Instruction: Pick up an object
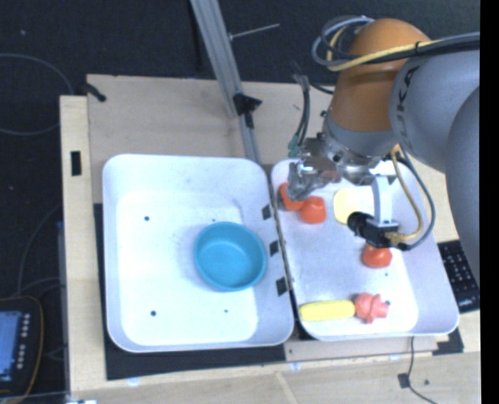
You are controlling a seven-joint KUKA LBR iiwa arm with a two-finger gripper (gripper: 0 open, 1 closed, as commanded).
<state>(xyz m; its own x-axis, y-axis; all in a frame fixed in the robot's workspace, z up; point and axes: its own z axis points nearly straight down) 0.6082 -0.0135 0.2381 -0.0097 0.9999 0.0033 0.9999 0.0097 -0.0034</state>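
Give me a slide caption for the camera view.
Gripper over orange items in the right bin; blue bowl in the left bin.

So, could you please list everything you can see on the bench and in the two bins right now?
Bowl: one, blue, in the left bin, right of its middle.
Left bin: one, white, left half of the bench.
Right bin: one, white, beside the left bin.
Orange-red objects: three, in the right bin; one near the top left by the gripper, one next to it against the bin's left wall, one further right.
Yellow long object: one, near the right bin's front edge.
Pink object: one, right beside it.
Pale yellow object: one, upper right bin.
Gripper: one, grey, over the right bin's top left.
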